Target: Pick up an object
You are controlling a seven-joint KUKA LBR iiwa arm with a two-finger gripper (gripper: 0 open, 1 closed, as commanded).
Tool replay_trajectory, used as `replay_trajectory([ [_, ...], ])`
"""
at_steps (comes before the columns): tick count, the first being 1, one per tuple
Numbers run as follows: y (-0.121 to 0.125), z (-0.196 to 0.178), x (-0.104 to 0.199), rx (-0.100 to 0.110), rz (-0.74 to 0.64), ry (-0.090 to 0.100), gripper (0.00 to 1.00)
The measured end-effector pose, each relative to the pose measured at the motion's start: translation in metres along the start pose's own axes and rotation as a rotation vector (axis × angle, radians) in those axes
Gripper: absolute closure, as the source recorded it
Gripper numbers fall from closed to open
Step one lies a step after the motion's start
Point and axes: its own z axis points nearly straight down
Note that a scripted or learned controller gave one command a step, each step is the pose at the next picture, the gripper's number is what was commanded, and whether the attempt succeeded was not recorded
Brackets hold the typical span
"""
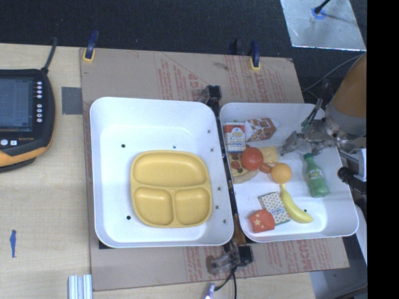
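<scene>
My gripper hangs over the upper right part of the right bin, open, with nothing between its fingers. Just below and right of it stands a green bottle. To its left lie a red tomato, an orange and a pale yellow cheese piece. A banana, a blue patterned packet and a red strawberry-like item sit toward the bin's front. A small carton and a snack packet lie at the back left, and a pizza slice rests against the left wall.
The left bin holds a yellow divided plate. A teach pendant lies on the bench at far left. The arm's grey body with its orange band enters from the right, above the right bin's far corner.
</scene>
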Motion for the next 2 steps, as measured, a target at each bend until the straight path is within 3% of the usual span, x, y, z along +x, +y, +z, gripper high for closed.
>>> replay_trajectory([
  [1, 0.05, -0.087, -0.001, -0.004, 0.005, 0.0, 0.0],
  [2, -0.075, 0.012, 0.036, 0.004, 0.003, 0.005, 0.0],
])
